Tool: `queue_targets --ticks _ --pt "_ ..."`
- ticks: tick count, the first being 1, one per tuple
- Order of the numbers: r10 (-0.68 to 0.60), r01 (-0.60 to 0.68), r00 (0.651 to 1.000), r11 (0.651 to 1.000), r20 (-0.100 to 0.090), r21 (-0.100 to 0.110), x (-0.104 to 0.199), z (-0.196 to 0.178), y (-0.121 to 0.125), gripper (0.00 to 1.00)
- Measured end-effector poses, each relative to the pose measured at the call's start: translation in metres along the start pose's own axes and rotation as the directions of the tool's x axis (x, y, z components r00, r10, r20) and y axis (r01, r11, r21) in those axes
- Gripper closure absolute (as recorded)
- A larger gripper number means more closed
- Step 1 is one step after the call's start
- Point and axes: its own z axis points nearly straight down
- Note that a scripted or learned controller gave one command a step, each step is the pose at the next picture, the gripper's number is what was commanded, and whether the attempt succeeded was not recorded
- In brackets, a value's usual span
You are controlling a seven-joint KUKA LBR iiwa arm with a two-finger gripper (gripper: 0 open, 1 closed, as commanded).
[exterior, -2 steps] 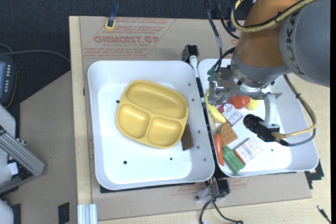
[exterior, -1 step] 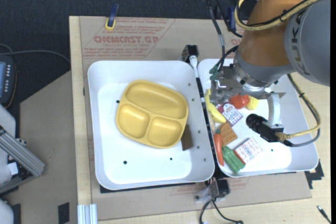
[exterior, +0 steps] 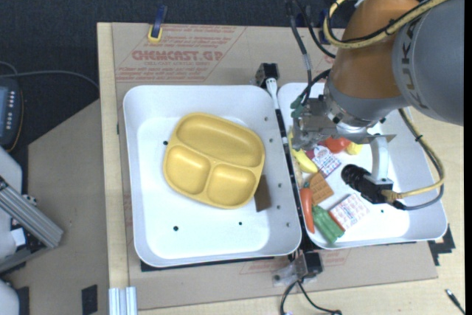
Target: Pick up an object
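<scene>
Over right bin point(exterior: 435, 181), gripper point(exterior: 313, 130), clutter beneath

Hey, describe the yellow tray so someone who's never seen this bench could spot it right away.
Start with the two white bins side by side; take the left bin, away from the arm. The yellow tray lies in its middle, beside a small brown piece at its right edge. It is the biggest item there, with three compartments, unlike the small clutter in the right bin.
</scene>
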Motion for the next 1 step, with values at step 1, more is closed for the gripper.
queue_targets --ticks 1 --pt "-0.002 0.002 1.0 1.0 0.0 -0.006 0.0077 -0.0154 0.0022 1.0"
